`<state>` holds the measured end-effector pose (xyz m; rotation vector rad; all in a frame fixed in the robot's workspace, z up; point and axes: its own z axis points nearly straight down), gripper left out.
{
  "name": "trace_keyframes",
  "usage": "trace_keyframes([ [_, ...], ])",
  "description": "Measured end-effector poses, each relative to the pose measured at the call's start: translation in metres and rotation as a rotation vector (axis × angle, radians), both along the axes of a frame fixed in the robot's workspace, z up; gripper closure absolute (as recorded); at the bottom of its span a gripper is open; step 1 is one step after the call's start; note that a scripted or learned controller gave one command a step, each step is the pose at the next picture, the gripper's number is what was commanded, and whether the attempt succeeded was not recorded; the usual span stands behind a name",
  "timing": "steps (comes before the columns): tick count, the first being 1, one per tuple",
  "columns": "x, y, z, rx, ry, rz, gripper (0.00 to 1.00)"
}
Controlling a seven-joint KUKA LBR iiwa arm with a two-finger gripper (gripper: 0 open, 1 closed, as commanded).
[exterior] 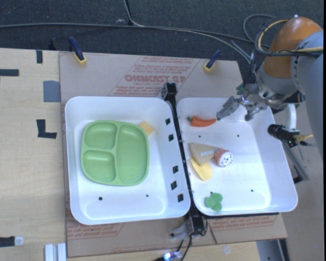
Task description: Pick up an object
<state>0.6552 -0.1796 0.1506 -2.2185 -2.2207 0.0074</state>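
Gripper (240, 109) hangs over the right bin's (277, 192) far edge, fingers spread with nothing between them — carrot (202, 122) lies just beside it to the left, cheese wedge (202, 153), spotted piece (224, 157), yellow piece (202, 171) mid-bin, green plate (115, 152) in left bin (76, 194).

I've got the arm (309, 64) coming in from the right, up at the far side, its grey body bulking along the edge. The orange band (285, 48) sits high, just above the wrist (263, 91), and the wrist is angled down and leftward. The gripper (240, 111) hangs below it at a slant, two fingers (226, 111) splayed apart, one reaching further left than the other, nothing between them.
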Motion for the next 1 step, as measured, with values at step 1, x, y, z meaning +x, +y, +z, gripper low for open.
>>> trace_keyframes([
  [1,0.0072,-0.0012,-0.0595,0.0,0.0,0.002,0.0],
])
